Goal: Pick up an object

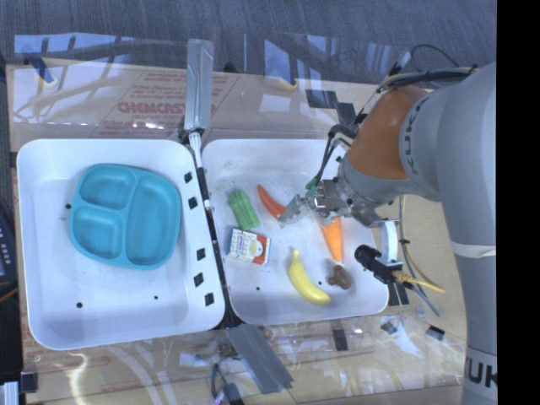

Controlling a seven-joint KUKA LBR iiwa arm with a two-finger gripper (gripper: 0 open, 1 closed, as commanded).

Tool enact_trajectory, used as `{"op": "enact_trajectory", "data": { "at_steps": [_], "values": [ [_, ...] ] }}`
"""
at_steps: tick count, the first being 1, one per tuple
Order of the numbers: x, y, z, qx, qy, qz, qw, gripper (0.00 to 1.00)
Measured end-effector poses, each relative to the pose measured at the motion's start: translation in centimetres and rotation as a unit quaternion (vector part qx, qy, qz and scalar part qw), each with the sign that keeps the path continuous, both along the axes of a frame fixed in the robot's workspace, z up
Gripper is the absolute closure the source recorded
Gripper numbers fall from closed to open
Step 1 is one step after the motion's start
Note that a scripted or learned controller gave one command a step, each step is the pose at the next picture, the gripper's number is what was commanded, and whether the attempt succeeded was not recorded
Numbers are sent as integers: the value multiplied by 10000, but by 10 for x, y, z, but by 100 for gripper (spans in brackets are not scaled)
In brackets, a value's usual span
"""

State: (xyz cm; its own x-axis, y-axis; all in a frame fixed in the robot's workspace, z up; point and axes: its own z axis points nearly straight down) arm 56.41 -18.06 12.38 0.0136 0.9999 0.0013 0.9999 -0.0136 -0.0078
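Note:
My gripper (300, 207) hangs low over the right bin (278, 154), near its middle. Just left of its tip lies a red-orange pepper (270, 201), and an orange carrot (334, 240) lies just to its lower right. A green vegetable (245, 209) rests further left, with a small juice carton (249, 246) below it. A yellow banana (307, 280) and a small brown piece (339, 277) sit near the bin's front edge. I see nothing held in the gripper.
The left bin (42, 302) holds a blue divided plate (126, 215). The grey arm with its orange band (384, 137) covers the right bin's right side. A ridge with black clips (202, 226) separates the two bins.

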Motion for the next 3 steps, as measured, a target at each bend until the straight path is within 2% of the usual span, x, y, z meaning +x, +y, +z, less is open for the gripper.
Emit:
{"op": "enact_trajectory", "data": {
  "at_steps": [1, 2, 3],
  "values": [
    [40, 9, -32, -2, -29, 200, 9998, 0],
    [41, 9, -23, 2, -19, 219, 9998, 100],
    [76, 60, 87, -5, -55, 380, 9993, 100]
  ]
}}
